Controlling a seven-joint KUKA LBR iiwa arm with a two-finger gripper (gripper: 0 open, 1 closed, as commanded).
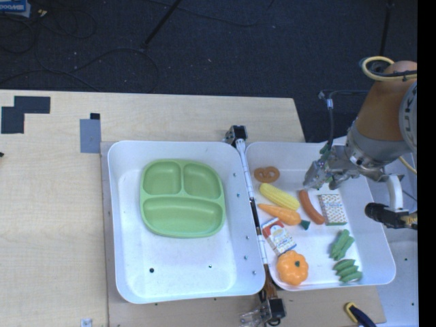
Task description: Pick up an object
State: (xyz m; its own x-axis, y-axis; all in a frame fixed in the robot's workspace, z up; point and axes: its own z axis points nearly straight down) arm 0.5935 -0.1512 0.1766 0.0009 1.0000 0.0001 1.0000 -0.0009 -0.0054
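Overhead, the hand (pixel 320 176), grip state unclear, hangs near the right bin's (pixel 378 268) back edge above a sausage (pixel 311 206).

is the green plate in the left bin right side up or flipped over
Right side up: the green plate shows its three sunken compartments facing the camera, lying flat in the left bin.

Pincer (pixel 320 176) fingertips too blurred to read; arm (pixel 388 114) cut off at right edge.
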